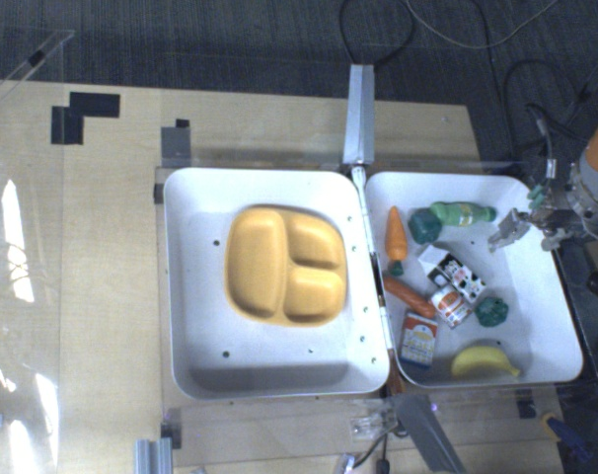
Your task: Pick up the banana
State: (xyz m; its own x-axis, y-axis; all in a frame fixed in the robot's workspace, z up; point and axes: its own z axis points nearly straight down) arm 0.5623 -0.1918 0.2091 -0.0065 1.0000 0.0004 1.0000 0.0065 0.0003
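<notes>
You had the gripper point(536, 227) up at the frame's right edge, can't tell its state; banana point(484, 361) sat lower right, well apart.

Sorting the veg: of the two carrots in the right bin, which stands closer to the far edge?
The shorter carrot beside the bin divider, lying upright in view; the longer carrot lies slanted below it.

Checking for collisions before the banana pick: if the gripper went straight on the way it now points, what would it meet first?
The gripper points left across the right bin; the green bottle looks first in line, though height is unclear. The banana lies well off that line.
</notes>
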